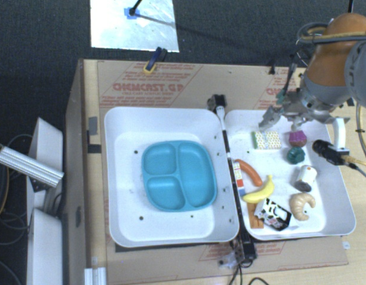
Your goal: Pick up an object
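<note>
The right bin (343, 209) holds several small objects. At its far side lie a green-dotted white block (266, 139) and a purple lump (298, 138), with a teal ball (296, 155) just in front of them. Nearer the front are an orange carrot-like stick (250, 171), a yellow banana (260, 192), a white cylinder (306, 176), a tan croissant shape (302, 202) and a black-and-white item (274, 214). My gripper (282, 122) hovers above the bin's far edge, over the gap between the dotted block and the purple lump. It is open, with nothing between its fingers.
The left bin (126, 218) holds a blue divided plate (178, 175). A ridge (229, 159) separates the two bins. A black cable end (328, 151) of the arm hangs over the right bin's right side. Cardboard (171, 85) lies under both bins.
</note>
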Motion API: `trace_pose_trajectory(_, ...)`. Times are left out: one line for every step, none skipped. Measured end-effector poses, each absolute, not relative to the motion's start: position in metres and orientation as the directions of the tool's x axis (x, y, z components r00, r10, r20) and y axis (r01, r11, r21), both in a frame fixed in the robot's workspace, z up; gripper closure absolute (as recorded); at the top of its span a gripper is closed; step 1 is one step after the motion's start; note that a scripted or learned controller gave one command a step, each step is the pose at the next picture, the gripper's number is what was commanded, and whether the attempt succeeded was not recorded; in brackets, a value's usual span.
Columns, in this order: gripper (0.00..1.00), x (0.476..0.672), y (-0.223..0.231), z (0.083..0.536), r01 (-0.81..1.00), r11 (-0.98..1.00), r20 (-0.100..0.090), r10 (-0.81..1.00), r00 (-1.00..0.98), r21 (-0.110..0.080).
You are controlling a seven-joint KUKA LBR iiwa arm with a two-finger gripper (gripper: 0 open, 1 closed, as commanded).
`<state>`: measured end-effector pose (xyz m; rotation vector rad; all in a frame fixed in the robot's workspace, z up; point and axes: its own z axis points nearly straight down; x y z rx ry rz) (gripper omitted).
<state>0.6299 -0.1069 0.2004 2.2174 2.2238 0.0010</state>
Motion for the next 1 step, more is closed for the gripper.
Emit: trace_pose_trajectory(0.0, 0.6569, -0.1724, 0.1691, 1.0, 0.001, -0.002, 1.0, -0.001, 0.001)
